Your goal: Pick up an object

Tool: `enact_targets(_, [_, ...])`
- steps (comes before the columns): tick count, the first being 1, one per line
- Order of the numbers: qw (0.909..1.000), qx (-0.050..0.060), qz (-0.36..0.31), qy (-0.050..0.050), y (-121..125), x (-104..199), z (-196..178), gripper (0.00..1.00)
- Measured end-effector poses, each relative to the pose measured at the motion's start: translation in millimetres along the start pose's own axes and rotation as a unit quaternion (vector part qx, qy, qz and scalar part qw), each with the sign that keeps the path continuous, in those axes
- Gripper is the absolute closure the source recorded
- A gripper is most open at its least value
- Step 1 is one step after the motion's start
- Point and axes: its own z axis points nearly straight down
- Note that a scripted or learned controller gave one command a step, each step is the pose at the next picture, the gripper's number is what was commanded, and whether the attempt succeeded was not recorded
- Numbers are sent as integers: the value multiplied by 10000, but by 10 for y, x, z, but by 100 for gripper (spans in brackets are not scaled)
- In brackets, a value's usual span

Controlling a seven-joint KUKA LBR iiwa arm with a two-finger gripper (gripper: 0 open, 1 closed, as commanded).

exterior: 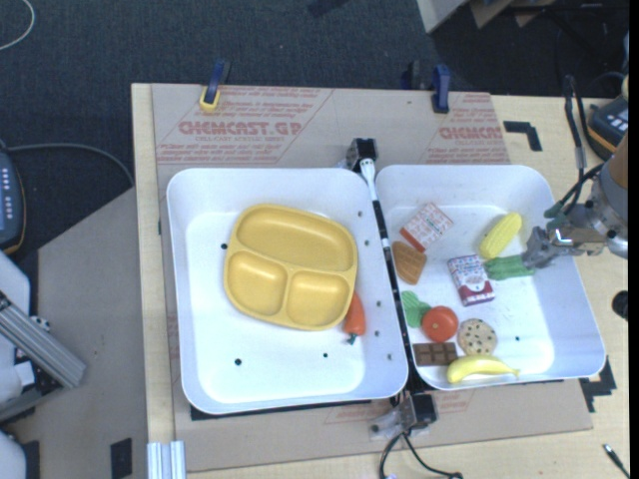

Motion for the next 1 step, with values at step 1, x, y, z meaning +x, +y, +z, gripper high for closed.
enact_targets(1, [10000, 4, -10, 4, 349, 365, 65, 100])
